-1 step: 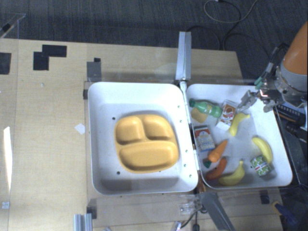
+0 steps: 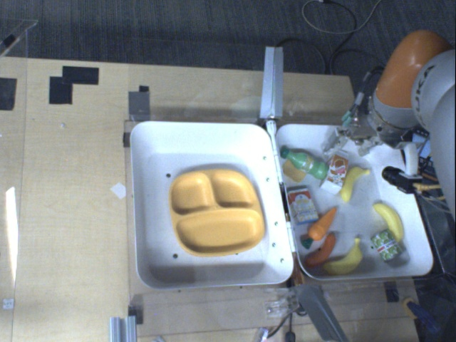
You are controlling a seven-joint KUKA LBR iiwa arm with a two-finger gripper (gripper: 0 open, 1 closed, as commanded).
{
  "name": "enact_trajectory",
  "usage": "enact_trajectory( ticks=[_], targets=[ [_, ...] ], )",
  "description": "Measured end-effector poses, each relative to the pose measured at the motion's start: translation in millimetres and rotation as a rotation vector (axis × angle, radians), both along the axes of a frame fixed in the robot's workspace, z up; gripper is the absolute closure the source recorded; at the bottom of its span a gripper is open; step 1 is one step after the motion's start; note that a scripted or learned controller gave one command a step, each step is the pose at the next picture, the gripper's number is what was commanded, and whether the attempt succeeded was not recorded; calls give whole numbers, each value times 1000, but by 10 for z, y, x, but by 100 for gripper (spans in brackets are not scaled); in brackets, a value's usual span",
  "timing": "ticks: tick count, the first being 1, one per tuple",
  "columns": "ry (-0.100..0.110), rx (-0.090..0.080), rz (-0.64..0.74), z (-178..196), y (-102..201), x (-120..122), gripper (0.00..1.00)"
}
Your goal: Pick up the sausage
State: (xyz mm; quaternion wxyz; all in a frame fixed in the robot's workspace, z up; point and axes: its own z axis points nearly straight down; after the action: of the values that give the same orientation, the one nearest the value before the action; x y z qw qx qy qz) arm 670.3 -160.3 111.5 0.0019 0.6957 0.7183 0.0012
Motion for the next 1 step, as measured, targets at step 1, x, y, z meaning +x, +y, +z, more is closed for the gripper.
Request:
enact_trajectory(
  ticks=[1],
  targets=[
    [-5, -1, 42, -229, 130, -137, 0]
  ],
)
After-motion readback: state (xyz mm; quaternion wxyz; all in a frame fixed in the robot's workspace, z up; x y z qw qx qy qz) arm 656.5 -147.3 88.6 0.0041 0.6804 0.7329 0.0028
